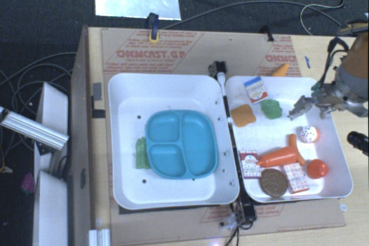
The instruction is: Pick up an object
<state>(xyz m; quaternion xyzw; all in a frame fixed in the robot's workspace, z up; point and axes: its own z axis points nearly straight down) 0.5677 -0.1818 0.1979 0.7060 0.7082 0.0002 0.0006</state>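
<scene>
Lying in the right bin (340, 181), near its far side, the green lump (271, 108) is judged the likeliest pick: small, light and probably soft, best pinched across its middle. An orange block (243, 116) sits just beside it, a small carton (255, 89) behind. The gripper (302, 106) hovers near, fingers spread and holding nothing. A blue tray (180, 144) occupies the left bin (124, 124)

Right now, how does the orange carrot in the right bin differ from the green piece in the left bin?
The orange carrot lies in the right bin among other items; the green piece lies in the left bin, beside the blue tray. The carrot points roughly sideways across the view and looks larger; the green piece runs up and down. Both rest flat on white bin floors.
</scene>
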